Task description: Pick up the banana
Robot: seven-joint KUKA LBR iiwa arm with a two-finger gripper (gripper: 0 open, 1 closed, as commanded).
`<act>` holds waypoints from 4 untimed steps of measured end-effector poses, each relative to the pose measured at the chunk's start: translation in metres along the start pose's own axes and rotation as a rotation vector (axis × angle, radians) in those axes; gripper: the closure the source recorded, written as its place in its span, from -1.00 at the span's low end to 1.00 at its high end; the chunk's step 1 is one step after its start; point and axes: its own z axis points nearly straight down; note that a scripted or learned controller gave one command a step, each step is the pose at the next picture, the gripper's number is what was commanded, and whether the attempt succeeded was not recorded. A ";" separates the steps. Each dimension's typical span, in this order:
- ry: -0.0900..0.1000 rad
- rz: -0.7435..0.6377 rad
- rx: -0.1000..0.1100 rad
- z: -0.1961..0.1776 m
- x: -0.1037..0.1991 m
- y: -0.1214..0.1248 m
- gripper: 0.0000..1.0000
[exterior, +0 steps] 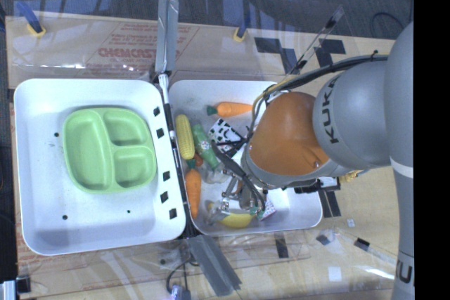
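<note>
The banana [238, 220] is yellow and lies at the near edge of the right bin [304, 216], partly hidden by the gripper. My gripper [238, 206] hangs just over it, under the orange wrist band [285, 133]. Its fingers look open, one tip on each side of the banana's upper edge. Nothing is lifted between them, and the banana rests on the bin floor.
The right bin also holds a corn cob [184, 137], a carrot [234, 109] at the far side, a second carrot [193, 193] by the left wall, a green item [204, 142] and a black-and-white checked object [223, 130]. A green divided plate [110, 149] lies in the left bin [42, 221].
</note>
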 end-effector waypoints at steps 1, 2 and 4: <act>-0.005 0.056 0.000 -0.028 -0.064 -0.023 -1.00; -0.007 0.248 0.000 -0.158 -0.049 0.013 -1.00; 0.000 0.384 0.000 0.000 -0.005 -0.018 -1.00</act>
